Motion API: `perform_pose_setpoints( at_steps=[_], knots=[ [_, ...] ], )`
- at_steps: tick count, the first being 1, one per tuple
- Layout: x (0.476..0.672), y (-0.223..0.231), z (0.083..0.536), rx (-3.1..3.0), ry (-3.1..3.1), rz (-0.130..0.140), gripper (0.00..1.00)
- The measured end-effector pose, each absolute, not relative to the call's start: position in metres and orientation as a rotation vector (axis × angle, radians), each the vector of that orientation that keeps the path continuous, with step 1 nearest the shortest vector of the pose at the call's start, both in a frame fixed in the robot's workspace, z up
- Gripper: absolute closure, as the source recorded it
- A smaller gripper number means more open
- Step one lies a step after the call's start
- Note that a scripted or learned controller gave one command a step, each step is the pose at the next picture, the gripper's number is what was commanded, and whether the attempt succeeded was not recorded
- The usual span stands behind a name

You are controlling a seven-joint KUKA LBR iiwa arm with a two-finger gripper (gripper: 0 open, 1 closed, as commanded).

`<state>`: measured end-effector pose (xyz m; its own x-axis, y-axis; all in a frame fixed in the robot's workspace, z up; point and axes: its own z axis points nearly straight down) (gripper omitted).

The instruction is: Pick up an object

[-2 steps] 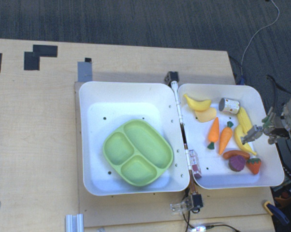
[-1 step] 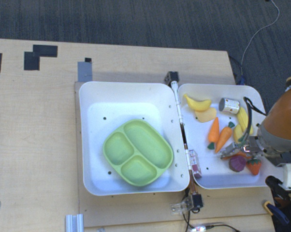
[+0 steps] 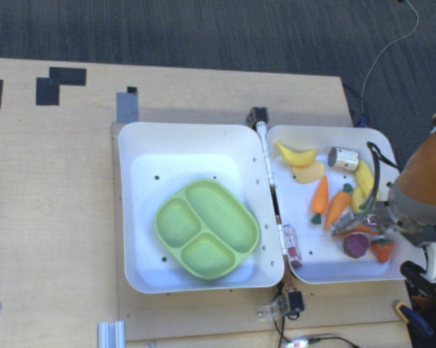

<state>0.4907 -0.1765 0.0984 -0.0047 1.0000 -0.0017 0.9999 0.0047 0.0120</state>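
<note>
Several toy foods lie in the right bin (image 3: 305,263). There is a yellow banana (image 3: 296,154), a pale yellow piece (image 3: 311,172), a silver can (image 3: 343,157), a long yellow piece (image 3: 363,180), two orange carrots (image 3: 319,196) (image 3: 337,207), a purple vegetable (image 3: 355,246) and a red-orange piece (image 3: 382,251). My gripper (image 3: 348,228) reaches in low from the right, just above the purple vegetable and beside the lower carrot's tip. Nothing is visibly lifted off the bin floor.
The left bin (image 3: 142,187) holds a green divided plate (image 3: 207,228). A ridge (image 3: 270,194) separates the two bins. The arm's orange band (image 3: 429,172) hangs over the right bin's right rim. Cables and clips sit along the bench's front edge (image 3: 287,307).
</note>
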Motion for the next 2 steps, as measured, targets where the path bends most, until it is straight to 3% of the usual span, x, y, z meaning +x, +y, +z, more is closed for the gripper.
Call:
perform_pose_setpoints(
  at_steps=[1, 2],
  knots=[
    [0.560, -0.124, 0.124, 2.214, 2.225, 0.006, 1.00],
    [0.518, -0.068, 0.185, 2.214, 2.227, 0.005, 1.00]
  ],
)
